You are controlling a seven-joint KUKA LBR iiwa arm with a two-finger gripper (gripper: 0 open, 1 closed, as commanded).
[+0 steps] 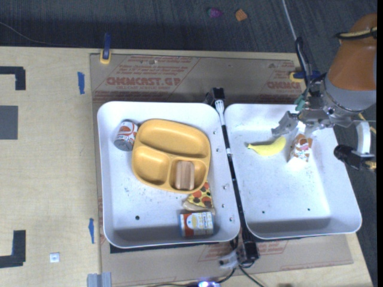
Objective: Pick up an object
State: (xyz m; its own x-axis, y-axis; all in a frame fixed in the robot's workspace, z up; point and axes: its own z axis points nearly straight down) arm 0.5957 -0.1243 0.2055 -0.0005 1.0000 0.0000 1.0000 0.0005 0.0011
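I see my gripper (297, 131) spread open in the right bin (311, 220), one finger over a small red-and-white carton (301, 148). Nothing is gripped; the banana (267, 149) lies just beside the carton. Closing and lifting remain.

Robot lab, taped bench (42, 178), clamped board (179, 76), white bins (114, 220)

Beside the yellow tray (169, 155), crowded: can (124, 134) at its upper left, pizza slice (198, 198) and tin (196, 223) below; open floor well right, past banana (267, 148).
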